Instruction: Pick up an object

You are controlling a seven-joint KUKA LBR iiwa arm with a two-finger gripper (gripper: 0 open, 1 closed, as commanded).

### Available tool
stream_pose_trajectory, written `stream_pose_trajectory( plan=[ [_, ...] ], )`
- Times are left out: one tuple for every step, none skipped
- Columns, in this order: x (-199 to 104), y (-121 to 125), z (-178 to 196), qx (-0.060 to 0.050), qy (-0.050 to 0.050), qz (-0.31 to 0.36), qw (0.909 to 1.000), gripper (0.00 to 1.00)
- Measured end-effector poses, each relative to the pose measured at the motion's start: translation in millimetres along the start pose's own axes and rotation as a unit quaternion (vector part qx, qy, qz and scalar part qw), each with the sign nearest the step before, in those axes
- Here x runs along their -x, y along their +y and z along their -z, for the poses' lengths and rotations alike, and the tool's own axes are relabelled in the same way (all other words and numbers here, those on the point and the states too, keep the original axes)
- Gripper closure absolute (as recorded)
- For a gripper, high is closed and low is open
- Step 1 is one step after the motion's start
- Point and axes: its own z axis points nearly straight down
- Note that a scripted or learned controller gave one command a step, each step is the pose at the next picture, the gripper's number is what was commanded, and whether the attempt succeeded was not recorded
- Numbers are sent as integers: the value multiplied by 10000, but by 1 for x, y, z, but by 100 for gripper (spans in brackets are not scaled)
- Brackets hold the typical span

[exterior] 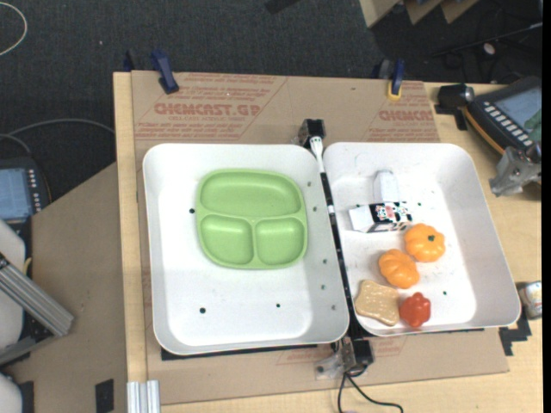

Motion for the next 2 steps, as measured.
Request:
stream_pose_trajectory(
  plan=[
    [-48,0,125,149,-18,32,9999,100],
    [-63,0,1,-3,-6,5,10000,100]
  ],
)
